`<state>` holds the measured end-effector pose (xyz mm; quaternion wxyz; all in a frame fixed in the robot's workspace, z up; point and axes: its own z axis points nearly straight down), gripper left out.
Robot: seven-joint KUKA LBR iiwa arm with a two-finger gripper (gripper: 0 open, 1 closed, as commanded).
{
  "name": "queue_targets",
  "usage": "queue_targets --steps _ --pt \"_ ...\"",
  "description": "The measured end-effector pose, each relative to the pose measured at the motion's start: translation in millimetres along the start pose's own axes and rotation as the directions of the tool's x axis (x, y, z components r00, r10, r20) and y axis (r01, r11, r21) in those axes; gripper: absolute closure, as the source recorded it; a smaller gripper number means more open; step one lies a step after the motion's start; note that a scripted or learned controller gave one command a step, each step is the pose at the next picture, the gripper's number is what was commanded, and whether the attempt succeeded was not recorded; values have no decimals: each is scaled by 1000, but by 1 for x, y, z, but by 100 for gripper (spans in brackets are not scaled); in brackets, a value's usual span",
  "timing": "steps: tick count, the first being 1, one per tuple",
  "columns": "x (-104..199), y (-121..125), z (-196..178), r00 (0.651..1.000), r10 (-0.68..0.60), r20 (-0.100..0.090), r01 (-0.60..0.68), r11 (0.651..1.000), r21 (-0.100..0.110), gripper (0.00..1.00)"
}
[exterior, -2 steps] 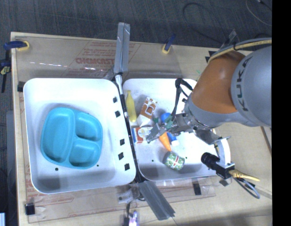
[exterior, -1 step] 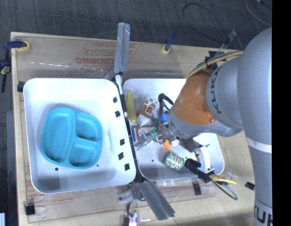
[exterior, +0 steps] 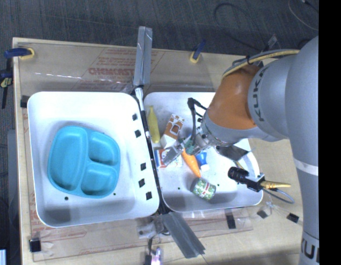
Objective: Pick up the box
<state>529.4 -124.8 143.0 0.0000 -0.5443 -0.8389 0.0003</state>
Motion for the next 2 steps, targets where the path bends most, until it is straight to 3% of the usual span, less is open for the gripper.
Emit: queue_targets --steps 1,2 --pt "15 -2 44 973 230 23 -230 973 -14 0" --pt "41 0 -48 903 431 -1 -431 903 3 0"
